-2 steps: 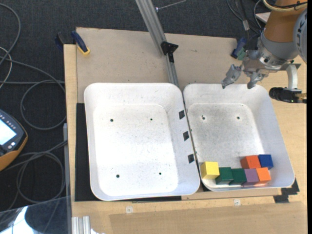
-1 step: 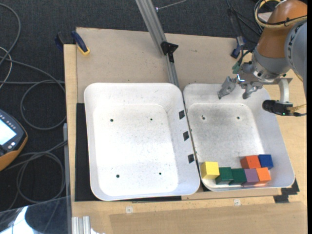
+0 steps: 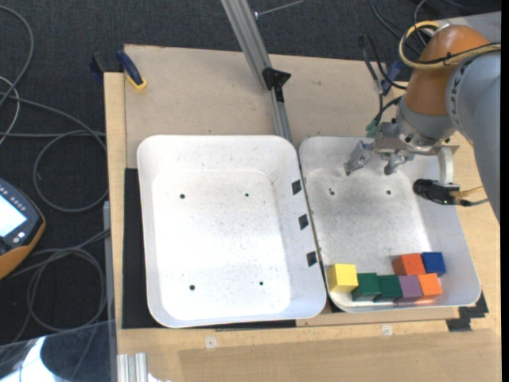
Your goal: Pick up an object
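- Right bin (image 3: 445,213): middle and far floor bare; blocks crowd the near rim, leaving open room behind them.
- Blocks: yellow block (image 3: 343,276), green blocks (image 3: 377,286), purple block (image 3: 410,287), orange blocks (image 3: 420,274), blue block (image 3: 433,263), touching in a cluster.
- Gripper (image 3: 375,161): fingers apart, holding nothing, above the bin's far edge, well apart from the blocks.
- Left bin (image 3: 159,157): bare floor.
- Arm (image 3: 457,70): cut off at the right edge.

A blue-and-yellow clamp (image 3: 131,70) sat on the table's (image 3: 199,94) far left corner, black cables (image 3: 48,150) trailed over the dark carpet, and a handheld pendant (image 3: 16,225) lay left.
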Robot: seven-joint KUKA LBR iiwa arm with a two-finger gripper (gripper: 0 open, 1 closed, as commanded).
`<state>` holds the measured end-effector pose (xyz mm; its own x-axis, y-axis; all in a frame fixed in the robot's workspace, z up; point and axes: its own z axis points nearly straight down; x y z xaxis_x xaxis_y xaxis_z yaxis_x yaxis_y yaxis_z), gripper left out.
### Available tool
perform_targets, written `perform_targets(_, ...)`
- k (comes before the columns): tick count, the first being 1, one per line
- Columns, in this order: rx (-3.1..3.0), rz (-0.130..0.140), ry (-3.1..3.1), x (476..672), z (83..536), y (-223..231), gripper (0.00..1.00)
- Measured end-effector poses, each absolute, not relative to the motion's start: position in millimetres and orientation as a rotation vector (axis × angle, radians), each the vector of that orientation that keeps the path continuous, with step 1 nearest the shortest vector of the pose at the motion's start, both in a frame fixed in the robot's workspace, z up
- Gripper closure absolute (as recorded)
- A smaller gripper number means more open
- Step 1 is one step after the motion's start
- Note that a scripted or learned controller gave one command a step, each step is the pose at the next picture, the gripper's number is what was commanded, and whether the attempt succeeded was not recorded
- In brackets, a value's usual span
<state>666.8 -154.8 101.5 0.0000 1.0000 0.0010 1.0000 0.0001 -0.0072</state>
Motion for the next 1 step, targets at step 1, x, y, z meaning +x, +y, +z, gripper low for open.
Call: perform_targets(1,-2.222,-0.003,-2.223,669.6,117.5,-154.7,1.0)
